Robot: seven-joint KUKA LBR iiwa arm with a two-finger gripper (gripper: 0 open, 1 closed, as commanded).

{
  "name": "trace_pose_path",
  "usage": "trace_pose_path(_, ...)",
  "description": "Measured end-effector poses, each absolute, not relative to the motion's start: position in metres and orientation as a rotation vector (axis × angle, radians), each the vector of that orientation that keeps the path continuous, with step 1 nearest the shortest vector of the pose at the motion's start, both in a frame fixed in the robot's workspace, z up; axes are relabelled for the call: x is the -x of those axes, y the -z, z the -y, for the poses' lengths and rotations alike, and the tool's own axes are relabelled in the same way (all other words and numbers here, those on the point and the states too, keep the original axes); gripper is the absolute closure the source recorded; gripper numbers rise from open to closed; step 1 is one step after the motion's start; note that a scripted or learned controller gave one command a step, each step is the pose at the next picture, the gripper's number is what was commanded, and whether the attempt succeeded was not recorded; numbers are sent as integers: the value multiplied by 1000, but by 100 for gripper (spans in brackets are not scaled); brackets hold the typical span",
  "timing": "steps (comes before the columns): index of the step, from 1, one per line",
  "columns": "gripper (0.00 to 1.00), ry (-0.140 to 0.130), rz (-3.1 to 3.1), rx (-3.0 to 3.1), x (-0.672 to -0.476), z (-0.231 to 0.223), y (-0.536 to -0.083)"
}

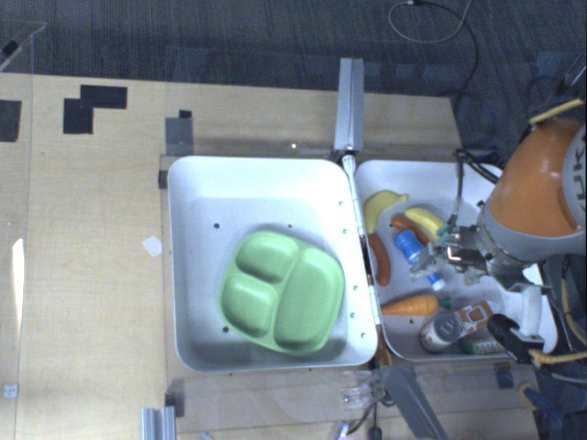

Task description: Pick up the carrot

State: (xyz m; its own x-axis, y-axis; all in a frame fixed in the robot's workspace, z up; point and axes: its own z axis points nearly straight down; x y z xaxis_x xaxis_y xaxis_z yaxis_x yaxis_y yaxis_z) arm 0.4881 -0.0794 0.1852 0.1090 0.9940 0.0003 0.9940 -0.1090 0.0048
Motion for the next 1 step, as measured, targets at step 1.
trace_pose_path(1,0,-6,-1935,-2469,-488,99,-240)
